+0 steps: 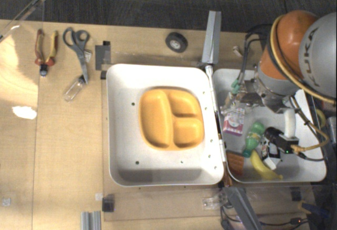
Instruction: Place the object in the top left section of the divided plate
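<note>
Honestly, we cannot tell the gripper (pixel 239 98) state above the cluttered right white bin (pixel 310 173). Packed items risk a wrong pick, missing the yellow divided plate (pixel 171 117).

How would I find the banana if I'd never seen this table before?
Look at the right white bin, the one under the grey and orange arm. Go to its front edge: the banana lies there, next to a green toy. It is the only yellow, curved thing in that bin.

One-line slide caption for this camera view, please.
KUKA arm reaches over the right bin of clutter; yellow divided plate waits in the left bin.
</note>
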